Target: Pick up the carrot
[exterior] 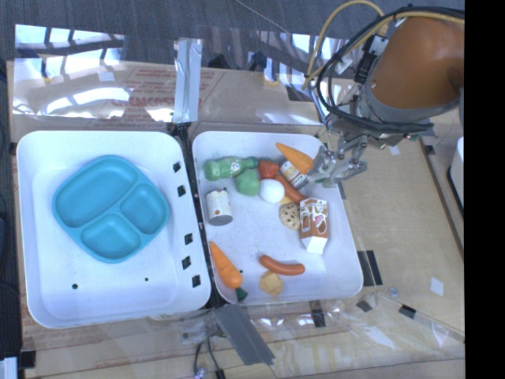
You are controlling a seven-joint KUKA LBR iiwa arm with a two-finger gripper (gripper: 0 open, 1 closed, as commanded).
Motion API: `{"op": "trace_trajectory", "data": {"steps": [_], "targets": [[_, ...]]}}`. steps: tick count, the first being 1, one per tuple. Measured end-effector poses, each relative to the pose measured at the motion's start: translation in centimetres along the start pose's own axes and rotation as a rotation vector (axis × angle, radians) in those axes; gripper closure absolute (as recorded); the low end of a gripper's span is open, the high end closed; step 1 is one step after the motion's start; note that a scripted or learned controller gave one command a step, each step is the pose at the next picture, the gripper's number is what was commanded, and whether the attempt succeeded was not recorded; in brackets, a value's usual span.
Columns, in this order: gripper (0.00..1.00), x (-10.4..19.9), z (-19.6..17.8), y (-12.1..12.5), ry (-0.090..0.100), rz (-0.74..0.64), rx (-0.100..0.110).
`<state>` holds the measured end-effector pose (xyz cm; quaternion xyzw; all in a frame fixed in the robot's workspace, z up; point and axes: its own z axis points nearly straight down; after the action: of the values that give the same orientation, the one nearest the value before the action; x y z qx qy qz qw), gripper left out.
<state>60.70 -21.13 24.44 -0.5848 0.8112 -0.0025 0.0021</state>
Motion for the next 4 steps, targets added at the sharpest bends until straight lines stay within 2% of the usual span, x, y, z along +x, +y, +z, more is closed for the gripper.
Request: {"op": "trace_trajectory", "data": {"steps": [1, 2, 3, 4], "targets": [[1.0, -3.1, 4.8, 7.2, 0.0, 0.203, -0.01], [1.0, -3.6, 15.4, 5.4, 0.001, 0.543, -0.009], [0.0, -3.6, 15.3, 5.4, 0.001, 0.543, -0.008], [1.0, -3.8, 14.3, 5.3, -0.001, 0.538, -0.008]]}}
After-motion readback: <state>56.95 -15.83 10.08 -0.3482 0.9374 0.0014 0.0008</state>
